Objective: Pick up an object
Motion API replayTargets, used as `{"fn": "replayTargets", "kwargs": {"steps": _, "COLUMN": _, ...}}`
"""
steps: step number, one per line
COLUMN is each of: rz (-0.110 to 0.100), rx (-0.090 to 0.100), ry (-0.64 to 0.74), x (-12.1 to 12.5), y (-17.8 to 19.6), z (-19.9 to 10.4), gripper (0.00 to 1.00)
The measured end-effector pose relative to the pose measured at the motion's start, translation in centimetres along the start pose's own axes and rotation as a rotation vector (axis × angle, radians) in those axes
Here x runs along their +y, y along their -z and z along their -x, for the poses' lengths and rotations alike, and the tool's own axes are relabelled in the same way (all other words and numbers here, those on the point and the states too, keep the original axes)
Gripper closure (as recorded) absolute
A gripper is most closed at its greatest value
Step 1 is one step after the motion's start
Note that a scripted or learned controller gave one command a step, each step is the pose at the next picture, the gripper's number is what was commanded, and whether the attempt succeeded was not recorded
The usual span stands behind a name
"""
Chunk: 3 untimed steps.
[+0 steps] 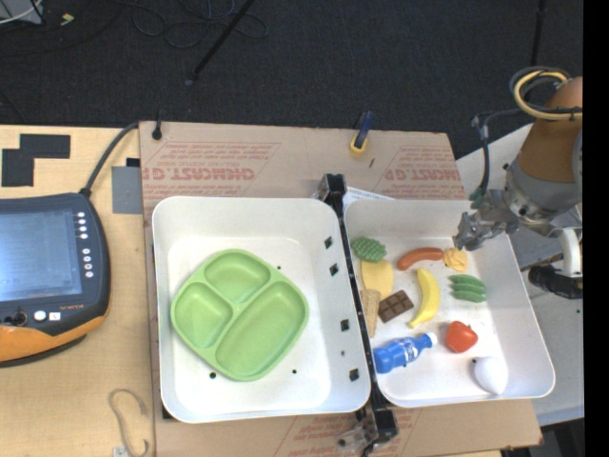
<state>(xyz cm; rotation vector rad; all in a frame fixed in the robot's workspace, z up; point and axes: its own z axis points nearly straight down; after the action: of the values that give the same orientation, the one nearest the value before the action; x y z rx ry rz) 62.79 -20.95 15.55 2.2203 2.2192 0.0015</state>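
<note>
The right bin (533, 346) holds several toy foods: a green leafy piece (369, 248), a red sausage (420, 255), a yellow banana (429, 295), a brown chocolate bar (395, 305), green beans (467, 288), a red pepper (461, 336), a blue bottle (402, 351), a white object (489, 376) and a small yellow piece (456, 260). My gripper (470, 234) hangs at the bin's upper right, just above the small yellow piece and the sausage's right end. Nothing shows between its fingers.
The left bin (181, 222) carries a green divided plate (240, 313). A tablet-like pendant (48, 265) lies on the bench at far left. A blue and yellow clamp (361, 133) sits at the cardboard's back edge. Cables run at right.
</note>
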Motion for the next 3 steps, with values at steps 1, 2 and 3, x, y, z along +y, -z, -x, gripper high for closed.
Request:
{"fn": "replayTargets", "kwargs": {"steps": 1, "rz": -0.001, "rx": 0.000, "ry": 0.002, "x": -0.3, "y": 4.3, "z": -0.3, "gripper": 1.00}}
{"fn": "replayTargets", "kwargs": {"steps": 2, "rz": -0.001, "rx": 0.000, "ry": 0.001, "x": -0.3, "y": 7.4, "z": -0.1, "gripper": 1.00}}
{"fn": "replayTargets", "kwargs": {"steps": 3, "rz": -0.004, "rx": 0.004, "ry": 0.005, "x": 0.0, "y": 8.2, "z": -5.9, "gripper": 1.00}}
